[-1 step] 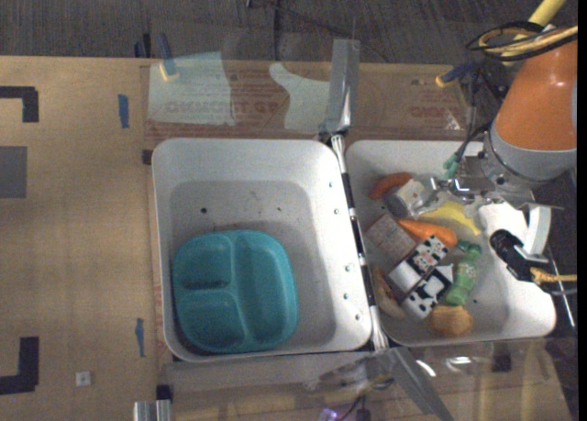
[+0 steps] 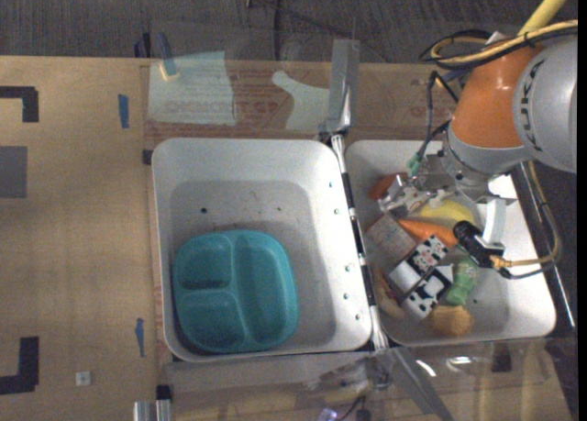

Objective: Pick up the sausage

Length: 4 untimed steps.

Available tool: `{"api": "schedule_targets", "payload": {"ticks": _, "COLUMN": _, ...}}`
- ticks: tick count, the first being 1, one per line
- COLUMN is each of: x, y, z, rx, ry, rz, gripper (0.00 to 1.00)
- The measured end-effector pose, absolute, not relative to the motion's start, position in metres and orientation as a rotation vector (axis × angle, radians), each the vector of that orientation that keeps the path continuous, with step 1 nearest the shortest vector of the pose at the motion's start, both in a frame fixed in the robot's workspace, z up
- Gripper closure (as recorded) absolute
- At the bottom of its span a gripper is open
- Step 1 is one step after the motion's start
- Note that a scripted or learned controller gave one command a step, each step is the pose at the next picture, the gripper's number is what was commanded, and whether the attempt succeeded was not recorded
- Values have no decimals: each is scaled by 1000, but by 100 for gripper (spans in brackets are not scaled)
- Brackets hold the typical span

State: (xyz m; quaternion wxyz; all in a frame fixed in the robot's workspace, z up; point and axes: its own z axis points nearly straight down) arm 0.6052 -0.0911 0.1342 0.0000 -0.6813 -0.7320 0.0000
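Two bins sit on the counter (image 2: 73,254), and I have the hand (image 2: 424,192) low over the right bin's (image 2: 537,314) far side; I cannot tell its state. The sausage I take for the reddish piece (image 2: 382,187) by the bin's far-left wall, though clutter half hides it. Crowded items could get nudged or grabbed instead.

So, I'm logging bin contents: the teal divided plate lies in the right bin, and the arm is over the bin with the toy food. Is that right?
Not quite. The camera view shows the teal divided plate lying in the left bin, not the right one. The rest holds: the arm is over the right bin, the one with the toy food.
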Motion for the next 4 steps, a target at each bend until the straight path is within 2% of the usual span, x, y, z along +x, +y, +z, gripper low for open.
{"api": "schedule_targets", "payload": {"ticks": 1, "x": 634, "y": -106, "z": 90, "rx": -2225, "ry": -2228, "rz": -10, "gripper": 0}}
{"api": "schedule_targets", "payload": {"ticks": 2, "x": 663, "y": -112, "z": 89, "rx": -2424, "ry": -1958, "rz": 28, "gripper": 0}}
{"api": "schedule_targets", "payload": {"ticks": 3, "x": 664, "y": -114, "z": 101, "rx": -2433, "ry": -1959, "rz": 27, "gripper": 100}}
{"api": "schedule_targets", "payload": {"ticks": 4, "x": 664, "y": -113, "z": 100, "rx": -2432, "ry": -1959, "rz": 27, "gripper": 0}}
